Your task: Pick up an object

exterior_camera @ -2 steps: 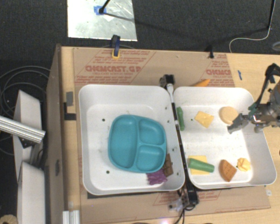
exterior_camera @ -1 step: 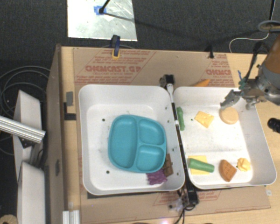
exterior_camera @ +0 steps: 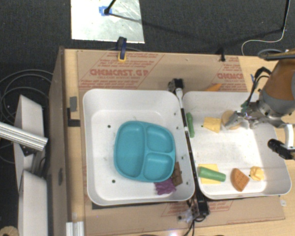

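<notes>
The gripper (exterior_camera: 234,122) is seen low over the far part of the right bin (exterior_camera: 270,190), at a tan, bread-like piece (exterior_camera: 228,116), with a yellow wedge (exterior_camera: 212,125) just left of it; whether the piece is pinched cannot be told. The piece is best centred in the grasp before any lift, and the wedge kept from being nudged. A green-and-yellow cylinder (exterior_camera: 211,174), an orange slice-shaped piece (exterior_camera: 240,179) and a small yellow piece (exterior_camera: 256,173) lie near the bin's near edge as alternatives.
</notes>
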`<state>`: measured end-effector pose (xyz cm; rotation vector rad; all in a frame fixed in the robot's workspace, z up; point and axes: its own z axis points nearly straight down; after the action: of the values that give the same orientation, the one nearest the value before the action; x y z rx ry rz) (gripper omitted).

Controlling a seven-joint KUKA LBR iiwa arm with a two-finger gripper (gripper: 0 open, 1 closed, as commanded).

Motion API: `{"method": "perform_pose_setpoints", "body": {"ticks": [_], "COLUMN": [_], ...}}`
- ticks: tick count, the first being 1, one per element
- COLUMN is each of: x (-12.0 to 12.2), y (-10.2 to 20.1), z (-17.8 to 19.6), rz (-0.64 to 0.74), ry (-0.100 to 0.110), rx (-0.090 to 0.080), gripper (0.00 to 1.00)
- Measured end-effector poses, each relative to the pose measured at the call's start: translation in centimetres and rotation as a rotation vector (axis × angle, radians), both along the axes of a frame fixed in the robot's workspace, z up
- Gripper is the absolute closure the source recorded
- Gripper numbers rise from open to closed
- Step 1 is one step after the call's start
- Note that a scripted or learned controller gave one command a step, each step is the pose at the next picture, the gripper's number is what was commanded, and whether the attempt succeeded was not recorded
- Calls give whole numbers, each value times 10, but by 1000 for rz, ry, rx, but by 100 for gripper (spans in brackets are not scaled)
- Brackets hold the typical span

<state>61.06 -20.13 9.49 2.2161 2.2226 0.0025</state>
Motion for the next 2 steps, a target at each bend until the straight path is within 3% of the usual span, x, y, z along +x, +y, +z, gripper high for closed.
{"method": "perform_pose_setpoints", "body": {"ticks": [1, 2], "x": [36, 37], "y": [25, 23], "z": [-10, 4], "rz": [5, 5], "ry": [-2, -8], "rx": [1, -1], "gripper": [0, 100]}}
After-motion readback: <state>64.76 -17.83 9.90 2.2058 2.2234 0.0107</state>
